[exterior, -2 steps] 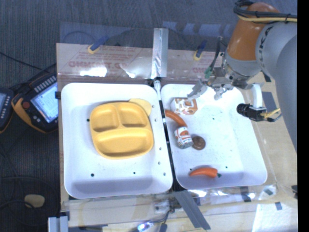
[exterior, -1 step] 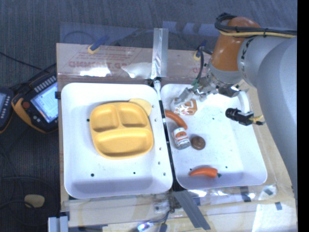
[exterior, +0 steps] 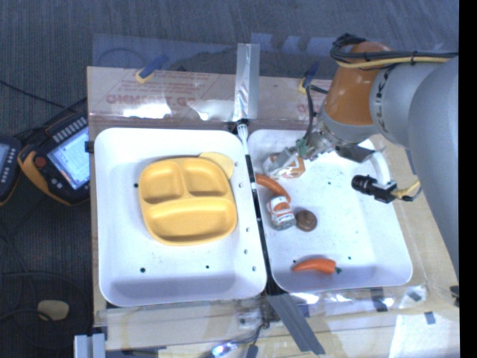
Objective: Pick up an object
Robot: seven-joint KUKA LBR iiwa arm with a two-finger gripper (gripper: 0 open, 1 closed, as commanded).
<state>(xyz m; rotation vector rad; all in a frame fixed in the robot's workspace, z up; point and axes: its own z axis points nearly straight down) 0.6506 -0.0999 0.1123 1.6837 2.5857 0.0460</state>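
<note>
Packet [exterior: 288,164] of crinkled silver and orange foil lies in the upper left part of the right bin [exterior: 373,237]. The gripper [exterior: 308,146] hangs at its upper right edge, touching it or nearly so; whether the gripper is spread or pressed together cannot be told from this slant. A crumpled foil wrapper is likely light and slippery, so a closing grip may catch only a fold and let it slide free on the lift — or shove it against the bin wall beside it. Just below it lie an orange carrot-like piece [exterior: 270,183], a small can [exterior: 281,213] and a brown round thing [exterior: 305,220], close enough that a skewed descent could knock them or pinch two things at once. A carrot [exterior: 314,265] at the lower middle of that bin and the yellow divided plate [exterior: 188,200] in the left bin [exterior: 119,200] are well apart from the packet. As for writing, the small can has an orange-and-white label too small to read, the packet's print is crumpled beyond reading, and red lettering on the board [exterior: 149,92] behind the left bin is too faint to make out.
</note>
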